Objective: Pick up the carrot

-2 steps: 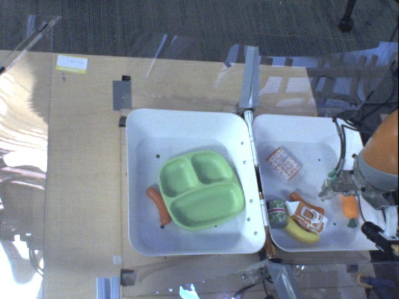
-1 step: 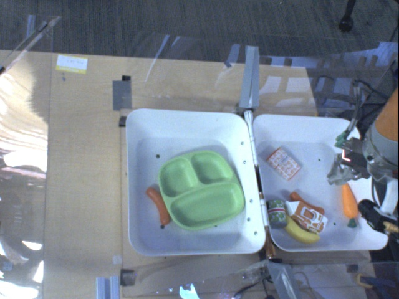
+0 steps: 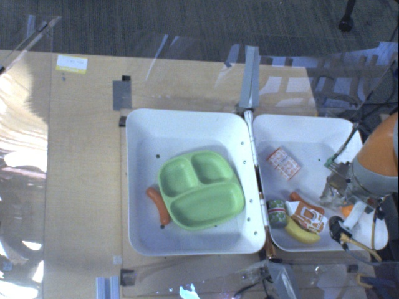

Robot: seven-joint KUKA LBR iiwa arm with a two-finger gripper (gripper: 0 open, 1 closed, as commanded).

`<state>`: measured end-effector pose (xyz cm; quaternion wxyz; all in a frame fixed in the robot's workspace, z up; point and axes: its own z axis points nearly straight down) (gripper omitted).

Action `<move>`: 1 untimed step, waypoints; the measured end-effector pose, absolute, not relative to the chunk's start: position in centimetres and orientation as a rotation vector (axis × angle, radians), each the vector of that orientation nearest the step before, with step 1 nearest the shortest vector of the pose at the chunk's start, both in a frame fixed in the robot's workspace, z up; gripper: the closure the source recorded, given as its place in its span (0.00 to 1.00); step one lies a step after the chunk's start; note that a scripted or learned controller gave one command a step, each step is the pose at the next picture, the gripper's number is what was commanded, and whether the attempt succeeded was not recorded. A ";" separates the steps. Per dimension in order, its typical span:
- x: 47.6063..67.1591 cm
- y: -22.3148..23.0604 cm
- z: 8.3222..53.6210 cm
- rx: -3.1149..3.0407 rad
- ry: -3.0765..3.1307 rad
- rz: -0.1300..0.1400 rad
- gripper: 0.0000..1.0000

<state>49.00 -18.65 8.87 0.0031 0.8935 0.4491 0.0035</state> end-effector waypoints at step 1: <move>57.0 -17.7 22.6 2.794 1.427 0.005 1.00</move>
